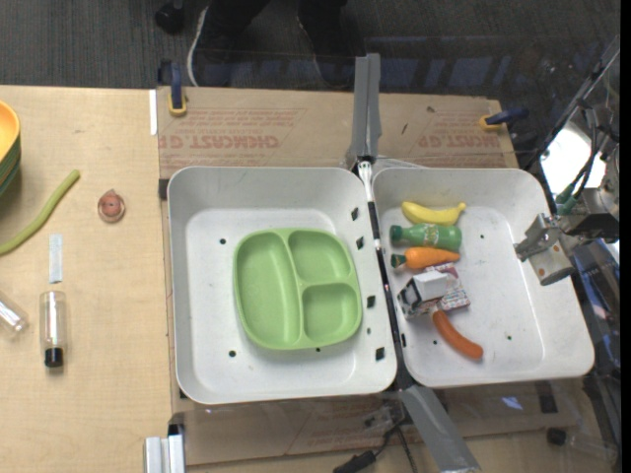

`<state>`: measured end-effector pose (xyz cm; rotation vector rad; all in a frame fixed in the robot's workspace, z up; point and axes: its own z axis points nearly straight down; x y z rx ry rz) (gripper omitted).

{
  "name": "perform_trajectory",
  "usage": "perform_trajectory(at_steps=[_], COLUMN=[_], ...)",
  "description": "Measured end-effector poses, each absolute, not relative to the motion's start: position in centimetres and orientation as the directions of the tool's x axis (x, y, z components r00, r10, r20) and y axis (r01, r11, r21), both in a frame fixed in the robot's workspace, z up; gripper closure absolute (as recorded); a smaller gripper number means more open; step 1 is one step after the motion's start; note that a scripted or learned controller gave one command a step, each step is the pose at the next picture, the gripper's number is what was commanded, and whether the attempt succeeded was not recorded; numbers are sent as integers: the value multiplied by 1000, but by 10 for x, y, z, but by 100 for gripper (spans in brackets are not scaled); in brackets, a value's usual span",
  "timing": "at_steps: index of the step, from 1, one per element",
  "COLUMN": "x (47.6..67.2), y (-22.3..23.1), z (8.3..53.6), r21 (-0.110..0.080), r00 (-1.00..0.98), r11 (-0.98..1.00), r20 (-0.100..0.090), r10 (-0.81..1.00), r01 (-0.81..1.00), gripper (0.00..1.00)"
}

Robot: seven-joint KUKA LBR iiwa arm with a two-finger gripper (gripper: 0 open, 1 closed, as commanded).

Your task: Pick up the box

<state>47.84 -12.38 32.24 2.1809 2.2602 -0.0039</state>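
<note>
Box (436, 290) in right bin (513, 353), between carrot (431, 258) and sausage (457, 334)

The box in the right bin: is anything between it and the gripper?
Nothing visible lies between them. The gripper sits at the right bin's right edge, with bare bin floor across to the box. A carrot and a sausage crowd the box above and below.

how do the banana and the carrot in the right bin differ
The banana is yellow; the carrot is orange. The banana curves with its ends turned up, while the carrot runs straight and tapers toward the left. The banana lies at the top of the row, farther from the box; the carrot sits just above the box. Both lie flat, crosswise, in the right bin, similar in length.
</note>
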Motion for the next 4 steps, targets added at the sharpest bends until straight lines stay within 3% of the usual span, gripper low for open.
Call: perform_trajectory(at_steps=[1,2,3,4], x=[477,506,497,477], y=[-58,-12,-84,-40], z=[214,194,315,221], r21=[-4,8,-2,-4], r00=[27,130,51,240], r11=[-27,-130,-51,-240], r20=[-1,-1,-3,-2], r10=[1000,992,999,971], r01=[1000,992,999,971], gripper=[100,100,100,100])
